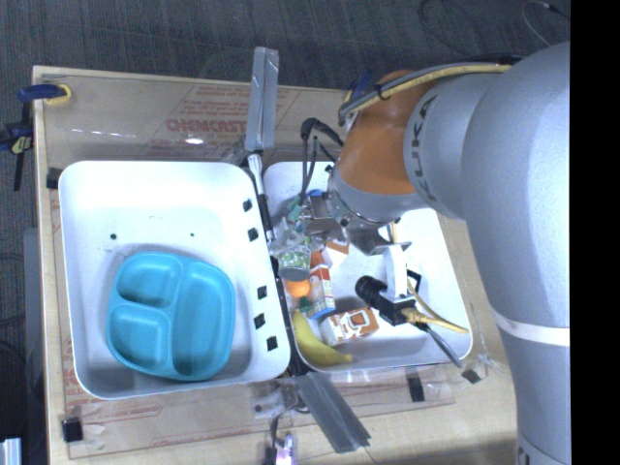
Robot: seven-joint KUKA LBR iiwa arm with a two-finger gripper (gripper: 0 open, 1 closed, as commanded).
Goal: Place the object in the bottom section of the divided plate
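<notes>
Two shallow white bins sit side by side: the left bin (87, 192) holds a smooth blue divided plate (172, 315) of glossy plastic with rounded sections. In the right bin (441, 250), a curved yellow banana (315, 342), a small orange (297, 286) and a printed carton (351, 325) crowd together, labels unreadable. The gripper (312, 223) hangs above them, grip state impossible to tell. "KUKA" marks the grey arm (484, 134).

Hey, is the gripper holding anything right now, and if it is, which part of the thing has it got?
That cannot be told. The gripper sits low over the clutter in the right bin, its tips hidden among the items. The blue divided plate lies in the left bin.
</notes>
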